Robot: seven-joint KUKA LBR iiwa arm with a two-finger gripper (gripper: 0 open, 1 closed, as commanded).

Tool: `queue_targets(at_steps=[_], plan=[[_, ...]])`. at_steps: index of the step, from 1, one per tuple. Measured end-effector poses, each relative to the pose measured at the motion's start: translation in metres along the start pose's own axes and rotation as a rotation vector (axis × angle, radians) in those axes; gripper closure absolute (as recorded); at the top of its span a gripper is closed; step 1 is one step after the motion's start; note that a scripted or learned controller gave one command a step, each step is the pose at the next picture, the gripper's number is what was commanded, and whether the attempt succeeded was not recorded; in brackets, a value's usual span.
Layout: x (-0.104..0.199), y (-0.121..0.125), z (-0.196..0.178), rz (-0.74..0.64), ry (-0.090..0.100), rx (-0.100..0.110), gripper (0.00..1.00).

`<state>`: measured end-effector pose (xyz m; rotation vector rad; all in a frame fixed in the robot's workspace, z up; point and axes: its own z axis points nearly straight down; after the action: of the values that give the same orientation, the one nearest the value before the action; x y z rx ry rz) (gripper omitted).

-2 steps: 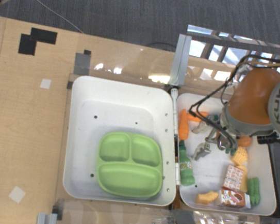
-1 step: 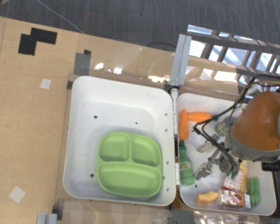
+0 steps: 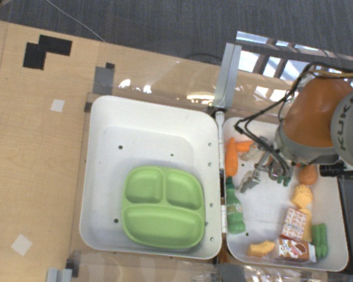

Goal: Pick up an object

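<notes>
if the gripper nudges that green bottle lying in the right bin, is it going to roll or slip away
Probably yes. The green bottle lies on its side against the right bin's left wall, so its round body would likely roll. It looks like smooth plastic, so it may be slippery. The wall beside it should stop leftward travel.

Place: a robot test lab.
Bench (image 3: 21, 166): pale wood, marked with black squares (image 3: 45, 50) (camera targets, it seems).
Bins: two white bins (image 3: 109, 127) clamped in metal brackets (image 3: 228, 72).
Arm (image 3: 337, 122): industrial, grey and orange.
Floor (image 3: 150, 8): grey carpet crossed by a cable.
</notes>
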<state>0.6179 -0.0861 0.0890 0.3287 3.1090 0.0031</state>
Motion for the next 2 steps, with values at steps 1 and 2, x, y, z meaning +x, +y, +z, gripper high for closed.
queue_targets(at_steps=[1, 2], plan=[[0.036, -0.013, -0.002, -0.011, 0.0, 0.001, 0.0], [0.072, -0.018, -0.003, 0.103, -0.005, 0.001, 0.0]])
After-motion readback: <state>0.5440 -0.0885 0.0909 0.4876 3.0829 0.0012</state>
